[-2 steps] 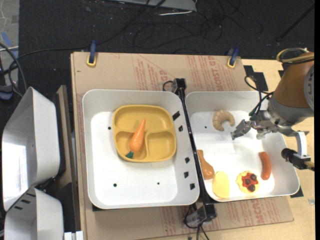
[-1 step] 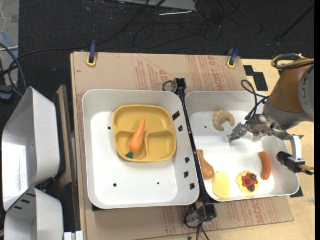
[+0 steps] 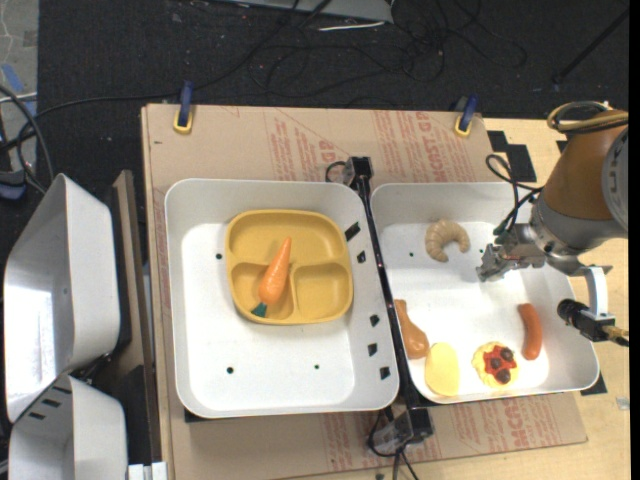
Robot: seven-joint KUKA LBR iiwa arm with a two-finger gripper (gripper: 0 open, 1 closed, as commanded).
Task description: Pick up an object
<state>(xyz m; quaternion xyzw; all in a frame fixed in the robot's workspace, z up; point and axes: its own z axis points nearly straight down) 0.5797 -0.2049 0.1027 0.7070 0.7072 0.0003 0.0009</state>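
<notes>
The right bin holds a tan croissant near its back, an orange chicken drumstick at its left wall, a pale yellow piece, a small pizza with red and dark toppings and a red sausage. My gripper hangs low over the bin's back right part, just right of the croissant and apart from it. Nothing shows between its tips. In the left bin a yellow divided plate carries an orange carrot.
The grey arm with its orange band comes in over the right bin's right rim. Dark clips line the divider between the bins. Two yellow clamps hold the cardboard base at the back. Cables lie on the dark floor behind.
</notes>
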